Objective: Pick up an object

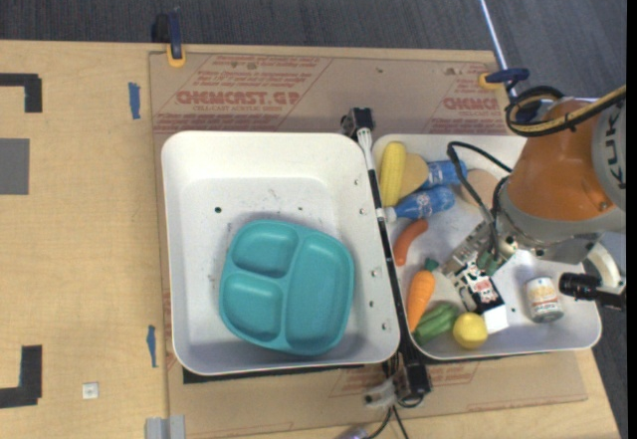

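The right bin [577, 335] holds several toy foods. A yellow banana-like piece [392, 171] and a blue bottle [428, 198] lie at the back. An orange-red chili [407, 241] sits below them. Near the front are a carrot [420, 295], a green pepper [434, 322] and a yellow lemon [470, 329]. A small white jar [543, 299] stands at the right. My gripper [480, 286] reaches down into the middle of this bin, just right of the carrot and above the lemon. The orange-banded wrist [557, 173] hides the bin's back right part.
The left bin [199, 178] holds a teal divided plate [287, 285]. A black clamp [357, 120] sits at the back where the bins meet. Both bins rest on a cardboard sheet [299, 79] on the wooden bench. Cables loop by the arm at the right.
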